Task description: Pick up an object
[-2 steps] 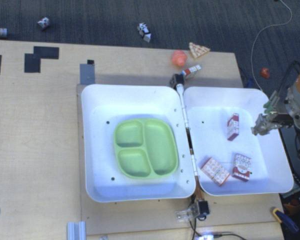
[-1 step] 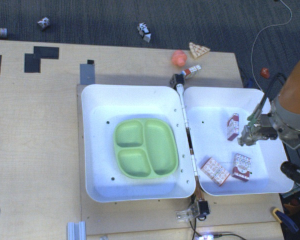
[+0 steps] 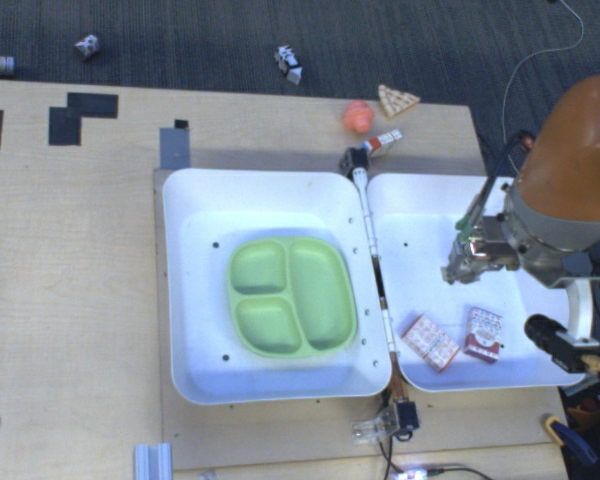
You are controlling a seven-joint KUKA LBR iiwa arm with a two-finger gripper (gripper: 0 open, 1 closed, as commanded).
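right now the claw (image 3: pixel 467 265) hovers, seemingly empty, its spread unclear; two small cartons (image 3: pixel 429 341) lie just below it, likely targets.

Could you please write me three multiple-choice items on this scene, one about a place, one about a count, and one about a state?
1. Where does the green plate lie?
A. in the left bin
B. in the right bin
C. on the bench outside the bins

2. How many small red-and-white packets lie in the right bin?
A. none
B. two
C. five

3. What do the green plate's compartments hold?
A. food
B. a packet
C. nothing

Answers: 1 A, the plate sits in the middle of the left bin. 2 B, one packet and another packet lie side by side near the bin's front wall, below the gripper. 3 C, all three compartments show bare green.
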